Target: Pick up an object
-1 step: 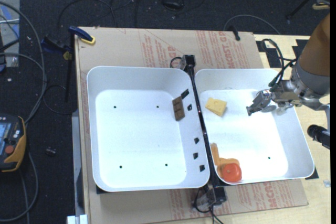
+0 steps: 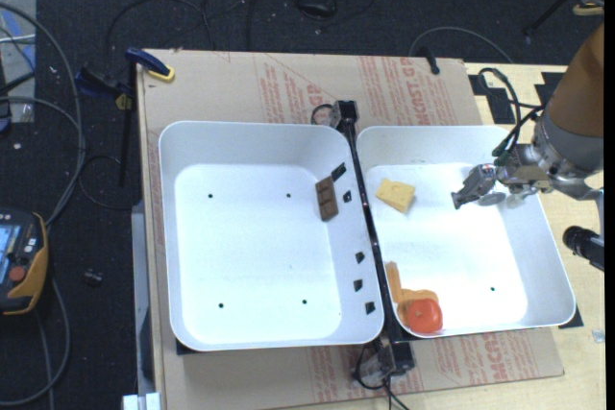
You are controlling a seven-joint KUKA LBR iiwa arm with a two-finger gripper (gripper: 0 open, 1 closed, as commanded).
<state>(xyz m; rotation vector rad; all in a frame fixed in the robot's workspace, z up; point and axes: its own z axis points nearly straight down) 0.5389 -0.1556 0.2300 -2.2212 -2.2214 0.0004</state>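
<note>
A pale yellow wedge-shaped block (image 2: pixel 396 195) lies in the right bin (image 2: pixel 538 235) near its left wall. A red round object with an orange piece beside it (image 2: pixel 419 310) rests in that bin's front left corner. A brown block (image 2: pixel 327 199) leans against the right wall of the left bin (image 2: pixel 192 158). My gripper (image 2: pixel 469 192) hangs over the upper middle of the right bin, to the right of the yellow wedge and apart from it, pointing left. Nothing shows between its fingertips.
Black clips run along the divider between the two bins (image 2: pixel 363 235). The bins sit on a cardboard sheet (image 2: pixel 288 91). Cables and a yellow-handled clamp (image 2: pixel 154 64) lie beyond the bench's back edge.
</note>
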